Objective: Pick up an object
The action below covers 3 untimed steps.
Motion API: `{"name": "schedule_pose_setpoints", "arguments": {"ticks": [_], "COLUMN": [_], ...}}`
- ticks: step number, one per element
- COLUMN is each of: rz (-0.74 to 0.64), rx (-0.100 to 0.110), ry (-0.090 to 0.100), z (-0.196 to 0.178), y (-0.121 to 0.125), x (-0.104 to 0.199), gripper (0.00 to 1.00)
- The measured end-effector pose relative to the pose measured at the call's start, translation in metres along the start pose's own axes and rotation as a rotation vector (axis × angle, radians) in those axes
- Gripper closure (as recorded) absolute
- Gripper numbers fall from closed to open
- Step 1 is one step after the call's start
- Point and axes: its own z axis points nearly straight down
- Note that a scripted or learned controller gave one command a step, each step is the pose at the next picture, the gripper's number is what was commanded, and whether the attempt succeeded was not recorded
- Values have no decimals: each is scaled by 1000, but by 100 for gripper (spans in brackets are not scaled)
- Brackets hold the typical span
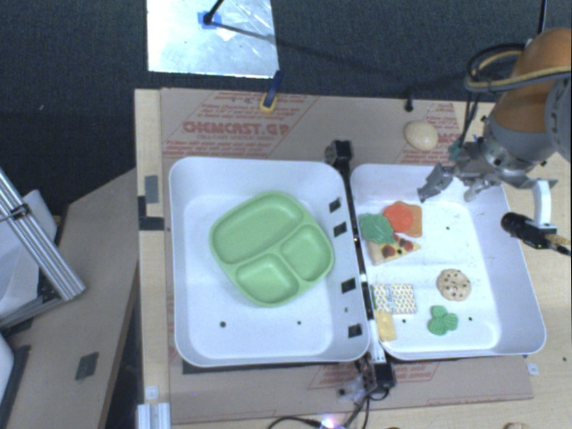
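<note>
Aiming: gripper (451,179) hangs over right bin (514,280) back edge
Grasp state: fingers spread, nothing between them
Nearest pick: pizza slice (395,231); descend centred, clear of cookie (453,284)

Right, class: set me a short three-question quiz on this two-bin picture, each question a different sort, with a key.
1. True or false: the green divided plate lies in the left bin.
2. Which lies nearest the right bin's front edge? A cookie B green leaf toy C pizza slice
3. Fill in: the pincer hovers over the ___ bin's far end.

Key: 1 true; 2 B; 3 right.
</note>
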Motion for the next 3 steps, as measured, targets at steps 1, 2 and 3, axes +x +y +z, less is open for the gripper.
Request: {"name": "schedule_pose_setpoints", "arguments": {"ticks": [1,2,3], "rz": [-2,-4,1], "rx": [-12,-10,-15], "ry": [-2,-2,-1], "z": [-7,34,93], "y": [3,5,3], "x": [0,3,3], "gripper": [0,0,0]}}
